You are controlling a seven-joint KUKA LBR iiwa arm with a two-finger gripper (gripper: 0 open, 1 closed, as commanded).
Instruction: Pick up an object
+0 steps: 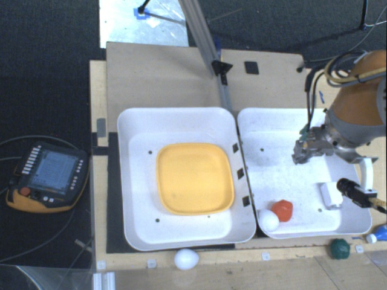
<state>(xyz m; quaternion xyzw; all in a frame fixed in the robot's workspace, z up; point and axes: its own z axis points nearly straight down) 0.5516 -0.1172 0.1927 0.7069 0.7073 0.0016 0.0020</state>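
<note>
Hovering over the right bin's bare middle, the gripper hides its finger state from me, while the red object hugs the near rim beside a white ball.

A plate lies in the left bin — two balls in the right bin's near corner.

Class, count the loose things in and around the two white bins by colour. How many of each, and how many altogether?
Yellow: 1, the yellow plate in the left bin
Red-orange: 1, the red ball in the right bin
White: 2, one white ball beside the red one, one white egg on the bench
Green: 1, the green ball on the bench
Total: 5
</note>
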